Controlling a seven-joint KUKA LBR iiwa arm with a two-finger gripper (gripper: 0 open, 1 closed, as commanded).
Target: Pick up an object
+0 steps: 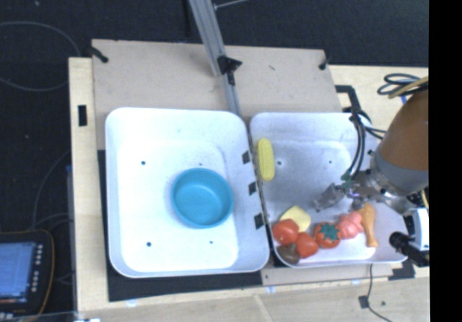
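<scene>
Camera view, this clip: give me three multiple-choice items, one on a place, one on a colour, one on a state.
1. Where does the round blue plastic bowl sit?
A. in the left white bin
B. in the right white bin
C. on the bare bench

2. What colour is the oblong toy corn cob by the right bin's left wall?
A. green
B. yellow
C. purple

3. How does the bowl stand?
A. upside down
B. on its side
C. upright, opening upward

Answers:
1 A, the left bin's floor surrounds it.
2 B, it is plainly yellow against the white wall.
3 C, its hollow inside faces the camera.

The two-finger gripper is over the right bin, above the heap of toy food at its near edge.
</scene>
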